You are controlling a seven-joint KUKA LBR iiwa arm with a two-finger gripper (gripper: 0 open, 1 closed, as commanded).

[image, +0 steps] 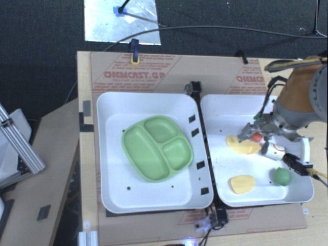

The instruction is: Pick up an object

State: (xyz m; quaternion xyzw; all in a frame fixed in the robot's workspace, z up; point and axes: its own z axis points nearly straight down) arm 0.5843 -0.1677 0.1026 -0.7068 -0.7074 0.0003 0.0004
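From above, the jaws [258,135] reach down into the right bin [225,109], just over a pale yellow piece [243,146] and something orange [255,136]; whether they pinch anything I cannot tell. A second yellow piece [242,184] and a green ball [281,176] lie nearer. The left bin [110,111] holds a green divided plate [157,147].

You've got a brown cardboard-covered surface [169,68] printed in red, on dark carpet floor [41,45]. Behind the surface, a shiny foil sheet [120,14] lies on the floor. Black cable [225,29] runs past it. Left of the surface, an aluminium rail [20,142].
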